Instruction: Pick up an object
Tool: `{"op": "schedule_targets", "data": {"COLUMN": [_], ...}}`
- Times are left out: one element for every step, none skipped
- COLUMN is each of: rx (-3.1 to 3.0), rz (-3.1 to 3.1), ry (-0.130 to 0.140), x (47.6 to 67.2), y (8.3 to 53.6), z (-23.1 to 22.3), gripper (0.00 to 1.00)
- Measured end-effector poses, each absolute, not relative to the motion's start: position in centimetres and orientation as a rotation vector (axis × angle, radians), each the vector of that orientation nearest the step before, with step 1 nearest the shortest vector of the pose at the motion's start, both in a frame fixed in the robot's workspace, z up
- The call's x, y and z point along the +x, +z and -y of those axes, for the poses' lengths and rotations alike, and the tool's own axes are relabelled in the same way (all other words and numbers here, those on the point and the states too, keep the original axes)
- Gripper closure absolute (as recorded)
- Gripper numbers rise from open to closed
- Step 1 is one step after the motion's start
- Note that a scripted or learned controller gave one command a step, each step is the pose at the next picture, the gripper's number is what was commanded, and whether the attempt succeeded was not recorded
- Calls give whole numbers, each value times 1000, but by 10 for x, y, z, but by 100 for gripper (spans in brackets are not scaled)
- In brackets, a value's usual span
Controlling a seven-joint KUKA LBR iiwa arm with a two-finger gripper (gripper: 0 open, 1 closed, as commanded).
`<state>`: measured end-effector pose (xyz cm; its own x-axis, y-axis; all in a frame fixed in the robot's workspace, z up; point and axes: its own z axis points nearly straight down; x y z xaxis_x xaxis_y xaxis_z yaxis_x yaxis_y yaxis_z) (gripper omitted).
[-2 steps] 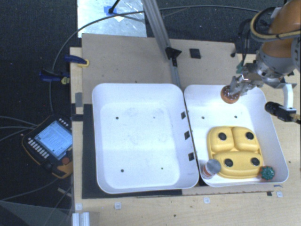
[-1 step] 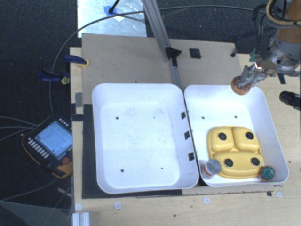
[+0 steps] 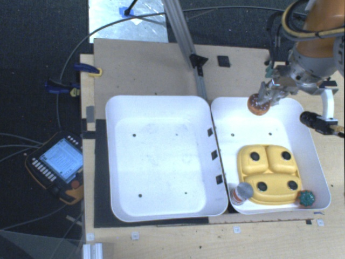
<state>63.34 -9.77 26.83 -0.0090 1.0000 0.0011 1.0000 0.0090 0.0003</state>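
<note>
The fingers [image 3: 265,97] pinch a small orange-brown object [image 3: 259,105], its shape blurred, above the right bin [image 3: 315,161] at twelve o'clock; tan table [image 3: 145,69] beneath.

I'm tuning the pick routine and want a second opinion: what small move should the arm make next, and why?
Probably a short lift straight up. The gripper sits at the far edge of the right bin, with a small orange-brown round object right at its tip. Whether the object is truly gripped is unclear, and a small lift would show it.
</note>
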Motion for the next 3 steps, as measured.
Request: {"op": "schedule_targets", "data": {"rx": [-2211, -2211, -2209], "rz": [2232, 2232, 2230], "ry": [-3, -4, -1], "x": [627, 613, 595], "y": [252, 255, 248], "z": [48, 2, -43], "gripper": [100, 100, 100]}}
